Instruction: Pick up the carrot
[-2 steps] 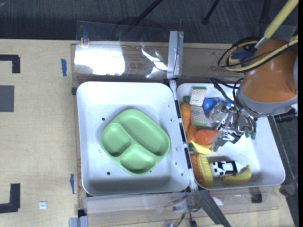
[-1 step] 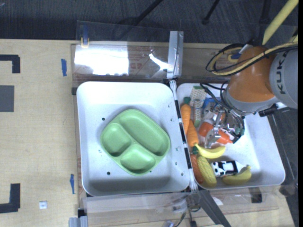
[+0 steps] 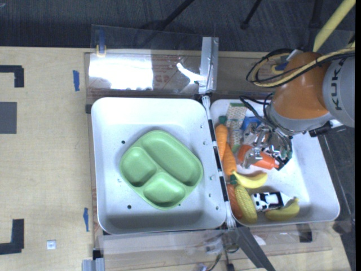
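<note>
**Tool low in the crowded right bin, carrot along the divider**

The arm (image 3: 307, 92) is seen reaching in from the right, its orange band above the wrist, with the tool (image 3: 265, 151) lowered into the right bin (image 3: 316, 179). Whether the tool stands apart or together cannot be told; its metal parts are lost against the clutter beneath.

The carrot (image 3: 223, 145) is found lying lengthwise against the left wall of the right bin, just beside the divider between the two bins, its narrower end towards the far side. It is set just to the left of the tool, and no contact between them can be made out.

The carrot is hemmed in by other things. A small orange-red item (image 3: 265, 162) is seen directly under the tool. A banana (image 3: 251, 179) lies just beside the carrot's near end. A corn cob (image 3: 243, 202) lies nearer still, with a black-and-white item (image 3: 266, 200) and a second banana (image 3: 285, 209) beside it. A patterned packet (image 3: 236, 117) rests at the far end.

In the left bin (image 3: 113, 117) a green divided plate (image 3: 161, 167) is placed, well apart from the carrot.
</note>
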Motion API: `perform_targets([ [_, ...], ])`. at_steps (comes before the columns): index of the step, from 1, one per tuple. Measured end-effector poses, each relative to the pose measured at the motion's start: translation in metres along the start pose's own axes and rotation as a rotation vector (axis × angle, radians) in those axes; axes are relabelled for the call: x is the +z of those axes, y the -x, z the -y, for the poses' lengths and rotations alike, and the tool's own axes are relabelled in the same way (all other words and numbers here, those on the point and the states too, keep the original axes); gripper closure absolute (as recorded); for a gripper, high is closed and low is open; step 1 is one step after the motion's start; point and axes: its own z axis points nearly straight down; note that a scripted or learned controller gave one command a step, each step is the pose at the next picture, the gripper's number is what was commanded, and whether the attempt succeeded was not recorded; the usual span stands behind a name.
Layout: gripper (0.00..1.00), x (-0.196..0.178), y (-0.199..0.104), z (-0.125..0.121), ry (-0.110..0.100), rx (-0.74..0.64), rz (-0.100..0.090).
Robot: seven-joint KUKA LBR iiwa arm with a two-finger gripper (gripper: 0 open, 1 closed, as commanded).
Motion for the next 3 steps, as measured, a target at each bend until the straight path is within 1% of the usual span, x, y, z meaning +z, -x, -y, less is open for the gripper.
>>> perform_targets([
  [1, 1.00, -0.008, 0.002, 0.000, 0.002, 0.003, 0.004],
  [2, 1.00, -0.082, 0.049, -0.028, 0.001, -0.432, -0.004],
  [3, 1.00, -0.091, 0.051, -0.029, 0.004, -0.428, 0.002],
])
